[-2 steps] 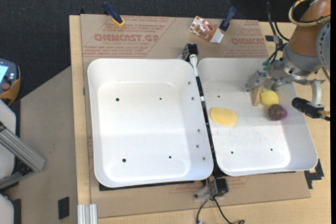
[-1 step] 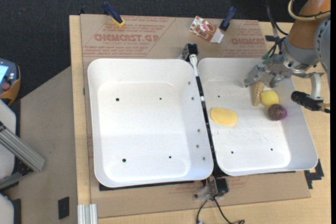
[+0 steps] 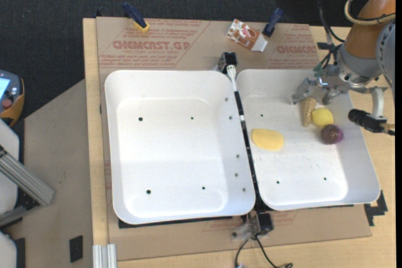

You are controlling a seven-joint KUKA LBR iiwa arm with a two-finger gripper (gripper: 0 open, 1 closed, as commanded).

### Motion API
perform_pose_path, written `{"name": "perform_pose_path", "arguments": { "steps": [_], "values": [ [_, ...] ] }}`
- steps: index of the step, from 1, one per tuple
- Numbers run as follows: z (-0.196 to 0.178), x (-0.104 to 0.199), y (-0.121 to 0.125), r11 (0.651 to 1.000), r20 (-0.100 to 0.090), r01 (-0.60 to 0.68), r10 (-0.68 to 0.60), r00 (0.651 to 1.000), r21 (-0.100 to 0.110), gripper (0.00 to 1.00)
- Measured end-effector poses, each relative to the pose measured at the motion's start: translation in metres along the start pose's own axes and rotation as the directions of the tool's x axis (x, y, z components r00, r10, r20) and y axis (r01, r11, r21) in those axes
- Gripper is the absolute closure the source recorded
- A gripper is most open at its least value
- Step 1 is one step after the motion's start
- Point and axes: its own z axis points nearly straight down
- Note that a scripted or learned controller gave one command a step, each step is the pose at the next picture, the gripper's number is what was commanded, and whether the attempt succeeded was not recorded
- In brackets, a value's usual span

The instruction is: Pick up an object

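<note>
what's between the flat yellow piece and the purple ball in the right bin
In the camera view, only bare white bin floor lies between the flat yellow piece and the purple ball. The small yellow ball and tan piece sit just above that line.

You are looking down from one fixed camera high above the desk (image 3: 188, 34), tilted at a slant. Both white bins sit side by side, the left bin (image 3: 176, 147) at centre frame and the right bin (image 3: 308, 160) at right, seen from a moderate distance.
</note>
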Motion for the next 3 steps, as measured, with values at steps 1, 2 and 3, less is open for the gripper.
{"name": "perform_pose_path", "arguments": {
  "steps": [1, 2, 3],
  "values": [
    [0.0001, 0.0002, 0.0001, 1.0, 0.0, 0.001, -0.001, 1.0, 0.0, 0.0],
    [0.0001, 0.0002, 0.0001, 1.0, 0.0, 0.001, -0.001, 1.0, 0.0, 0.0],
    [0.0001, 0.0002, 0.0001, 1.0, 0.0, 0.001, -0.001, 1.0, 0.0, 0.0]
  ]
}}
